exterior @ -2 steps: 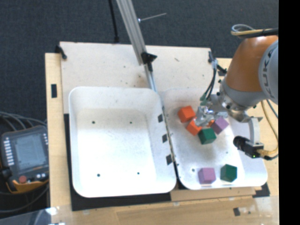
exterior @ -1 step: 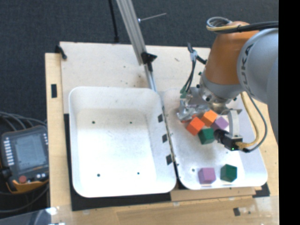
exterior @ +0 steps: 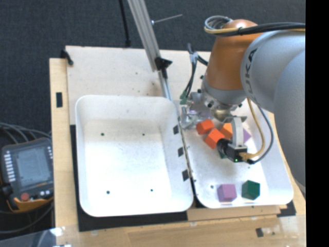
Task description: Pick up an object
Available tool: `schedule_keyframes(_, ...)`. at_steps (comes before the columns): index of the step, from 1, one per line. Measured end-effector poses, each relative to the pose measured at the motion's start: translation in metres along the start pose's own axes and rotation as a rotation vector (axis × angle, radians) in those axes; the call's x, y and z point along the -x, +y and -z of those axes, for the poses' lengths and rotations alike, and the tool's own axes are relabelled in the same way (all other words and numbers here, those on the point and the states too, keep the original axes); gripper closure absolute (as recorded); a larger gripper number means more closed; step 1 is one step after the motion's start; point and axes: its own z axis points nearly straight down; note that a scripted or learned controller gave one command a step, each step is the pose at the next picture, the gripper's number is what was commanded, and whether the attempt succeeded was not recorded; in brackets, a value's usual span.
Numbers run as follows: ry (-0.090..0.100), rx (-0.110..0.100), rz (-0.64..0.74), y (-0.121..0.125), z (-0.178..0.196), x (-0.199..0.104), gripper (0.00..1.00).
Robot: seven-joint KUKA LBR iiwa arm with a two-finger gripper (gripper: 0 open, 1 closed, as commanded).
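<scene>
My gripper hangs low over the far half of the right bin, among a cluster of orange blocks; my own wrist hides the fingers, so I cannot tell how they stand or whether anything sits between them. A purple cube and a green block rest side by side near that bin's near edge. The left bin lies beside it on a pale wooden bench over dark carpet. A metal pole slants across the bench's far edge, and a teach pendant sits off its left edge.
</scene>
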Motion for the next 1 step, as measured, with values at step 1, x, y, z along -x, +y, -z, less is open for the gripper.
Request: schedule_keyframes(1,0.001,0.001,0.001,0.0082,-0.0099,-0.0529,1.00)
